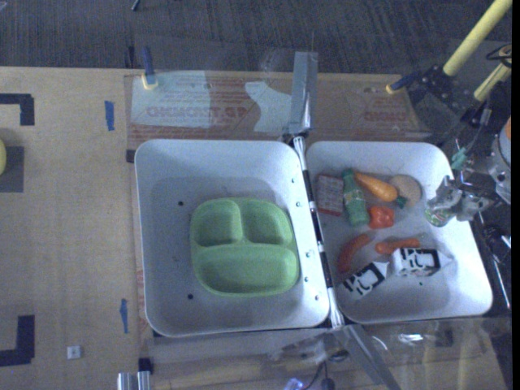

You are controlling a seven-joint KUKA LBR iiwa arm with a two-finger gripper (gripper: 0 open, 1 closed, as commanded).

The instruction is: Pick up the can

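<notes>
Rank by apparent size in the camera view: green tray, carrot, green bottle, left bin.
1. left bin
2. green tray
3. carrot and green bottle: look about alike, so no ranking between them.

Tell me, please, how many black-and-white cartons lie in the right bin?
2, both toward the near edge of the right bin: one carton left of centre, the other carton just to its right.

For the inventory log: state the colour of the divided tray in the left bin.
Light green, plain; the divided tray shows clearly in the camera view.
</notes>
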